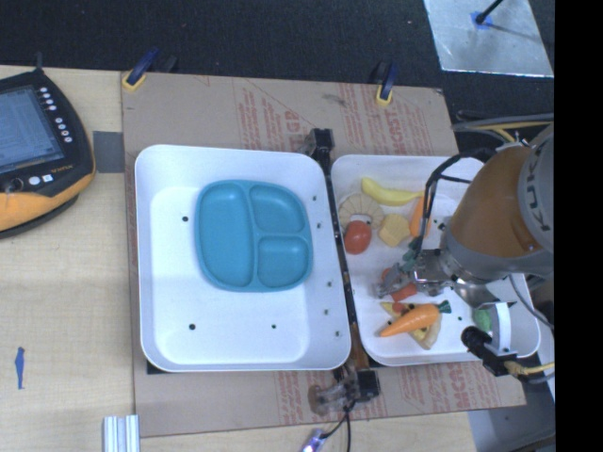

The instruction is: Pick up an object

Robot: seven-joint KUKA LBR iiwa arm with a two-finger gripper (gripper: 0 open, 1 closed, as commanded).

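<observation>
1. At the near edge of the worktop (66, 328): a black clamp with wires (341, 391) at the foot of the seam between the two bins, on brown cardboard (283, 111) spread beneath them.
2. Just behind, on the right: right bin (377, 351), white and shallow, crowded with toy food.
3. Nearest in that bin: a carrot (412, 320) with green top, lying across a pale wedge-shaped piece (429, 337).
4. Above the carrot: gripper (407, 276), low over the bin's middle among small red and grey bits; jaws too cluttered and blurred to read, so cannot tell whether wide, narrow or closed on anything.
5. Reaching in from the right: grey arm with orange band (485, 210), covering the bin's right side.
6. Further back in the same bin: red tomato (357, 238), pale yellow chunk (393, 230) beside it, orange piece (416, 217) upright near the arm, yellow banana (388, 192) along the far wall.
7. To the left: left bin (160, 328), holding a blue divided plate (252, 234) with three compartments.
8. Far left: orange and black teach pendant (38, 149) on the bare wood.
9. Farthest: two blue and yellow clamps (141, 69) on the cardboard's back edge.
</observation>
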